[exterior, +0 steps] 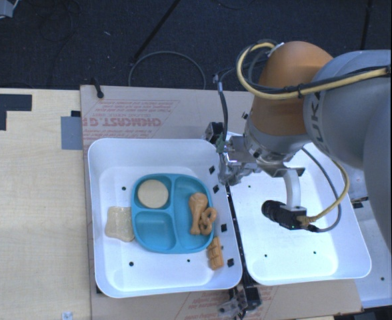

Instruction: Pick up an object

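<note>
Grey arm [356, 105] bends down—hand [231, 169] low, leftward.

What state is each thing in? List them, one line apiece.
blue tray: flat in the left bin, holding food pieces.
round cracker: flat in the tray's top-left compartment.
pretzel piece: lying in the tray's right compartment.
pale slice: on the bin floor, beside the tray's left edge.
small brown piece: on the bin floor, by the tray's lower right corner.
gripper: low over the divide between the bins.
</note>
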Available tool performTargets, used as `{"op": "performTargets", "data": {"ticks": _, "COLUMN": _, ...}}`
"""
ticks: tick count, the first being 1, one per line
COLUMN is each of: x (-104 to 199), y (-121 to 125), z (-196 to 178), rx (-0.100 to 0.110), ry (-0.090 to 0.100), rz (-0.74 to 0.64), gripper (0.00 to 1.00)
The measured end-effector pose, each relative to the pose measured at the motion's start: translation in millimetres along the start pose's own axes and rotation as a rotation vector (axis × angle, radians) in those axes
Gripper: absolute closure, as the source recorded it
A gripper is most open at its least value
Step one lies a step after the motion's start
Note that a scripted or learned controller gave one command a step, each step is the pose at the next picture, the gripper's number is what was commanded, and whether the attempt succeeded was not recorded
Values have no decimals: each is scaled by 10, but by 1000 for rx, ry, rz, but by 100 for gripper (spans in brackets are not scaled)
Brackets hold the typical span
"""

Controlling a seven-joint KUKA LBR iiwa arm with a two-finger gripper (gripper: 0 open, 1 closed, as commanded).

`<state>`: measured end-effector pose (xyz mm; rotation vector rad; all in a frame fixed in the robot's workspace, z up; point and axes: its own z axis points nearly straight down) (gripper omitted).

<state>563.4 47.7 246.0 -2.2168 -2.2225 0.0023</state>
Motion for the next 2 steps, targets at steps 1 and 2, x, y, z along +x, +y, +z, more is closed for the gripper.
{"op": "performTargets", "data": {"ticks": 1, "x": 587, "y": 176, "z": 21, "rx": 0, "ry": 1, "rz": -2, "gripper": 100}}
{"op": "performTargets", "data": {"ticks": 2, "x": 565, "y": 167, "z": 21, "rx": 1, "ry": -2, "rz": 0, "gripper": 0}}
